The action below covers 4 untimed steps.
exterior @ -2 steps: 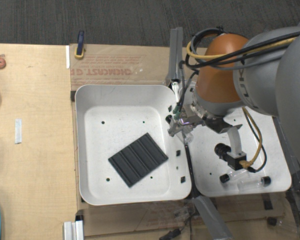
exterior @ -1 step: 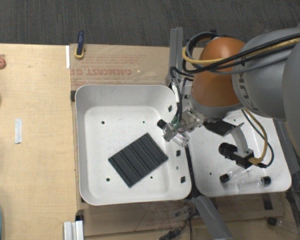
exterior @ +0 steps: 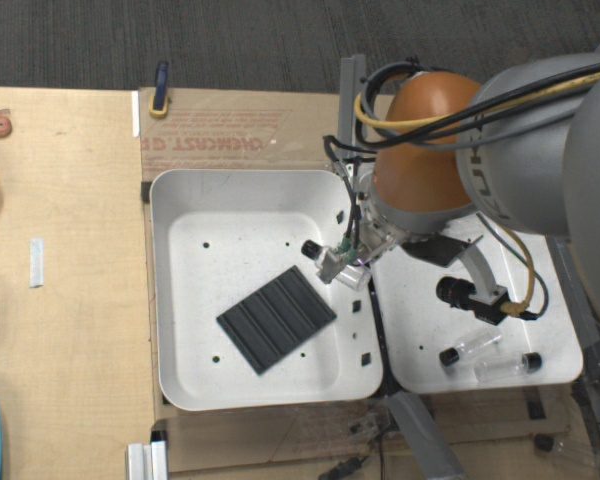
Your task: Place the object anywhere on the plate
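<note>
Plate: lying dark and ribbed, lower centre of left bin.
Gripper: hovering just off plate's upper right corner, mid-frame; finger state unreadable.
Right bin: holding clear vial, lower right.

Dk grey ribbed plate in white bin; arm grey w/ orange band.

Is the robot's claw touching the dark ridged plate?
Apart. In the camera view, white bin floor shows between the gripper and the upper right corner of the dark ridged plate.
</note>
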### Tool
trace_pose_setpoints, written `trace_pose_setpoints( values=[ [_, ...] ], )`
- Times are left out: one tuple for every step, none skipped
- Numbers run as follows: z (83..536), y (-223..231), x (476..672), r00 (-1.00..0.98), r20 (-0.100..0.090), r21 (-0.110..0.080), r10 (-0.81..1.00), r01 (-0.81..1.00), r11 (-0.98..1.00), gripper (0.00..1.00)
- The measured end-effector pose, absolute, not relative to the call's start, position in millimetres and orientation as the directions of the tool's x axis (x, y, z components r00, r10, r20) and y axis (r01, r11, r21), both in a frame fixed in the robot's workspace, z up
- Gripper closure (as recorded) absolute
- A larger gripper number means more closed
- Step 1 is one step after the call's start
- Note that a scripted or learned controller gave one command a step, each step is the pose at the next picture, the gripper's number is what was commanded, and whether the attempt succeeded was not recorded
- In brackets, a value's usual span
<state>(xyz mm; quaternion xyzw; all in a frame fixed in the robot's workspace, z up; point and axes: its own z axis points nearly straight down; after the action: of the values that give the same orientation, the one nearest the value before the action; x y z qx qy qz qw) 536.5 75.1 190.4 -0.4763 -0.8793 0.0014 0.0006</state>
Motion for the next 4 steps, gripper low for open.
trace_pose_setpoints(
  values=[
    [197, 72, 497.5, -0.773, 0.001, -0.002, 0.634, 0.634, 0.773, 1.0],
    [243, 46, 478.5, -0.883, -0.001, 0.0, 0.47, 0.47, 0.883, 1.0],
    [238, 116, 503.0, -0.877, 0.0, -0.001, 0.481, 0.481, 0.877, 1.0],
    [249, 140, 478.0, -0.9, 0.0, -0.001, 0.436, 0.436, 0.9, 1.0]
  ],
)
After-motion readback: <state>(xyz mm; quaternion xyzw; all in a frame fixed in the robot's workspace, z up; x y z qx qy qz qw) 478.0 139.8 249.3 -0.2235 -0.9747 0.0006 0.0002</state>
